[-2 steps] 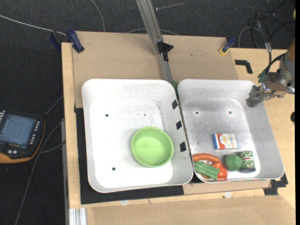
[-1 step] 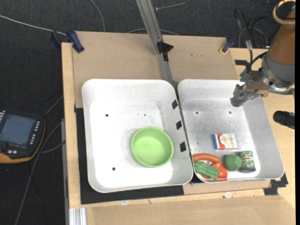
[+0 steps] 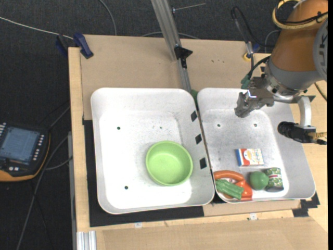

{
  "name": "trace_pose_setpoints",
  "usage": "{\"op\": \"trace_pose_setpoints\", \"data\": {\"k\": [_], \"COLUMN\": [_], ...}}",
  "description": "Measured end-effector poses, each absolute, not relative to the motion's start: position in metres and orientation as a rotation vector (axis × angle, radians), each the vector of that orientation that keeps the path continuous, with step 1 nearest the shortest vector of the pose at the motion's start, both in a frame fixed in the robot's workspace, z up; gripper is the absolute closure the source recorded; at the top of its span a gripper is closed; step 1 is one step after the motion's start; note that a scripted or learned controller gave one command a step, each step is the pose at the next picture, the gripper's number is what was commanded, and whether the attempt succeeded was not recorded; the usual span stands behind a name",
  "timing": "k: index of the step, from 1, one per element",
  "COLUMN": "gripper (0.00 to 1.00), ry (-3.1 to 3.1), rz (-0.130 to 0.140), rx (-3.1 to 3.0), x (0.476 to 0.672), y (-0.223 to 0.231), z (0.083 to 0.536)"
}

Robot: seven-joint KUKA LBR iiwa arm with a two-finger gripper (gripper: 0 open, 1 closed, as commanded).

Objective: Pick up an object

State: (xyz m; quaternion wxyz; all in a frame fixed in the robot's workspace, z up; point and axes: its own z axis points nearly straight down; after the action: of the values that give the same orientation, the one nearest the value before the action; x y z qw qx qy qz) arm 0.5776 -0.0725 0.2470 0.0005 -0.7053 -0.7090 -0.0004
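My gripper [image 3: 243,110] hangs over the upper part of the right bin [image 3: 229,134], with nothing visible between its fingers. Near that bin's front edge lie a small blue, white and orange box [image 3: 249,156], a green ball [image 3: 257,179], a dark green can [image 3: 274,179] and an orange and green toy [image 3: 231,185]. The gripper is well above and apart from all of these. A light green bowl [image 3: 168,163] sits in the left bin [image 3: 130,119].
A slanted metal pole [image 3: 169,27] rises behind the bins. The arm's black side attachment [image 3: 296,131] juts over the right bin's right rim. A handheld pendant [image 3: 21,149] lies off the bench at the left.
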Motion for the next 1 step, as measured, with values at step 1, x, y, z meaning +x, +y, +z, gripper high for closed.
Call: {"op": "trace_pose_setpoints", "data": {"k": [1], "gripper": [1.00], "ry": [-2.227], "rz": [-0.002], "rx": [-2.215], "x": [0.5808], "y": [-0.0121], "z": [0.2512]}}
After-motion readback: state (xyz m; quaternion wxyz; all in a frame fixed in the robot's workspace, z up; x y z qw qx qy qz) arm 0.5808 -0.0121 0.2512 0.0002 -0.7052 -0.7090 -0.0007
